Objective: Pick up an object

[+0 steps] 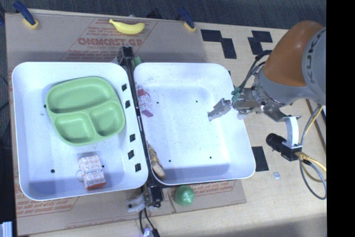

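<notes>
While checking the gripper (219,110), found it hanging over the right bin (188,141) toward that bin's 3 o'clock side, above bare white floor. Could not tell whether open or closed; saw nothing carried. Judged the pick as not yet made.

Logged candidates. Spotted a red-and-white wrapper (144,101) against the right bin's 9 o'clock wall and a small tan item (155,166) tucked in its 7 o'clock corner, both well apart from the gripper. Guessed both hard to take, being pressed to the wall with little room on that side.

Noted in the left bin (25,136) a green divided tray (83,108) lying flat near centre, plus a small red-and-white box (90,170) at 6 o'clock, just beside the tray and clear of the walls. Rated the box an easier grab, though farthest from the arm.

Marked a banana (127,25) beyond the bins at 12 o'clock and a green ball (184,195) outside at 6 o'clock, probably strays.
</notes>
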